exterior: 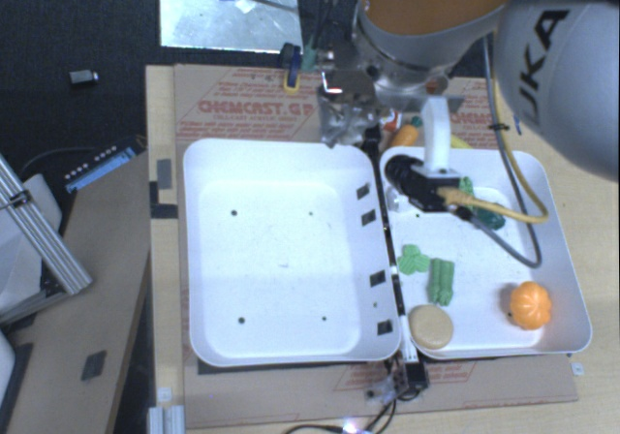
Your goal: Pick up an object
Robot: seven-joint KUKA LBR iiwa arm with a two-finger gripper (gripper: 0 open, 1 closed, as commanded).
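The pincer (351,124) hangs over the far left corner of the right bin (494,277), above the rim it shares with the left bin (281,248); whether it is open or closed I cannot tell, and nothing shows in its hold. The nearest candidate, I judge, is the small orange piece (405,136) in that same far left corner (partly hidden by the wrist). A green ridged block (442,281) lies by the right bin's left wall toward the near end, its long axis running far to near, just beyond a beige disc (431,326) in the near left corner. The right bin's floor is smooth and white, with free room around the block
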